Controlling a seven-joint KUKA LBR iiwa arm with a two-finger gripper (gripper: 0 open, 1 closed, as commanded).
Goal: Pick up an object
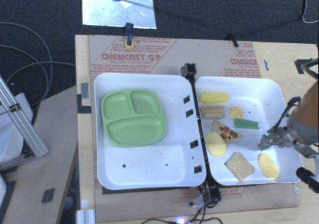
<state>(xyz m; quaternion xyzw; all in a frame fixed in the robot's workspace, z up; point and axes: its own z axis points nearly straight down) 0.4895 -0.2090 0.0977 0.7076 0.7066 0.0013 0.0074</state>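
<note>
The right bin (269,88) holds several toy foods: a yellow corn cob (214,97), a hot dog bun (212,112), a small orange-yellow piece (236,112), a green bean-like piece (246,124), a pizza slice (227,131), a pale yellow round piece (216,144), a slice of bread (240,165) and a yellow oval piece (268,165). My gripper (266,142) sits low over the bin's right side, just above the yellow oval piece and right of the pizza slice. I see nothing held in it.
A green divided plate (133,117) lies in the left bin (149,168). A black divider with clips (195,118) runs between the two bins. The arm's orange band (308,113) enters at the right edge.
</note>
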